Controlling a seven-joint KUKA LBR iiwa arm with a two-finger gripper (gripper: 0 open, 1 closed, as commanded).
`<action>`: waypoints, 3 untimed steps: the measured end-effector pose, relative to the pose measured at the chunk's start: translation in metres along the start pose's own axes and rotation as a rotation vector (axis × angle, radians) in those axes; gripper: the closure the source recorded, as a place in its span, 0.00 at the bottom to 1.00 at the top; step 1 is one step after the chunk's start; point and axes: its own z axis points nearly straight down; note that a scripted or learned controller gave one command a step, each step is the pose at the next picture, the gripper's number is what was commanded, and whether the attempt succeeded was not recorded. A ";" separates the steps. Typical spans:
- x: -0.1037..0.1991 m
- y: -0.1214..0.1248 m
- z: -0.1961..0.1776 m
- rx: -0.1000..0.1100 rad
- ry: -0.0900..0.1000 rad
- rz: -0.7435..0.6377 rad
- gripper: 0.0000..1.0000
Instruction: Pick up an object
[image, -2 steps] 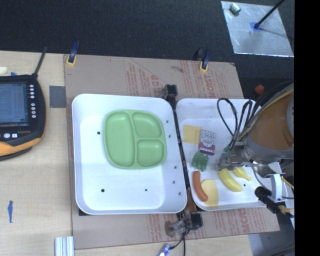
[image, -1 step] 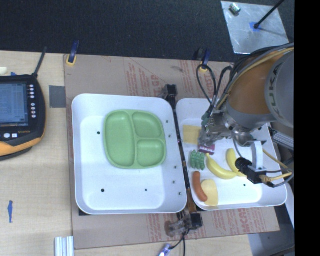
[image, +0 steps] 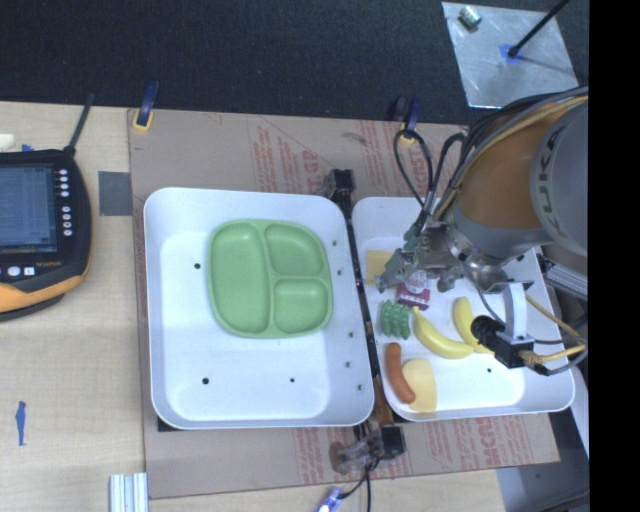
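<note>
My gripper (image: 411, 283) hangs low over the middle of the right bin (image: 500, 400), under the grey and orange arm. Its tip is just above a small pink and white item (image: 414, 296). Right below that lies a green toy (image: 396, 320). A yellow banana (image: 440, 338) lies to the lower right, with a second banana (image: 465, 320) beside it. Near the bin's front sit a red sausage (image: 399, 371) and a pale yellow piece (image: 421, 384). A yellow slice (image: 376, 265) shows at the bin's left edge, partly hidden by the gripper.
The left bin (image: 180, 380) holds a green divided plate (image: 269, 277). A teach pendant (image: 35, 235) lies at the far left of the bench. Cables run from the arm across the right bin's right side.
</note>
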 end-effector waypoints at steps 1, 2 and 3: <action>-0.046 -0.027 0.000 0.000 0.000 0.002 0.00; -0.112 -0.033 0.101 0.002 -0.001 -0.001 0.00; -0.112 -0.032 0.090 0.003 -0.002 -0.005 1.00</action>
